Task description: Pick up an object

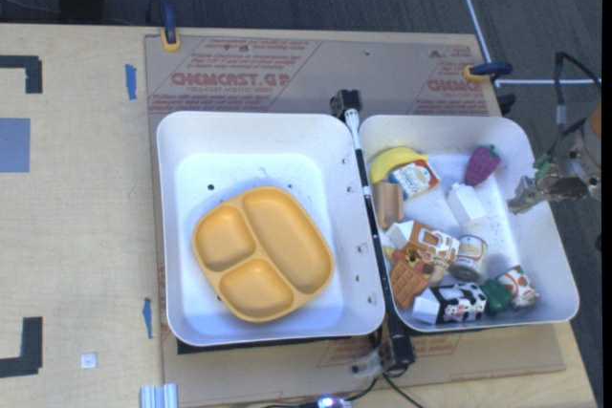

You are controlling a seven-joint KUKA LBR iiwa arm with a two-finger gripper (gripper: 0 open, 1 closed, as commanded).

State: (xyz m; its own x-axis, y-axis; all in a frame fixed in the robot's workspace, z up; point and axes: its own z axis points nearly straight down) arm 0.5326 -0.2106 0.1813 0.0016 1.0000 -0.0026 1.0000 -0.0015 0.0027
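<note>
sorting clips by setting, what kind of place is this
Probably a robot test bench in a lab, not a home. Two white bins sit on a clamped board, one with a yellow tray, one with toy food. Tape marks on the bench.

bins: smooth white plastic, slight sheen | divided plate: matt yellow plastic | bench: pale wood-look, matt | board under bins: brown printed paper, matt | gripper: dull grey metal
</note>
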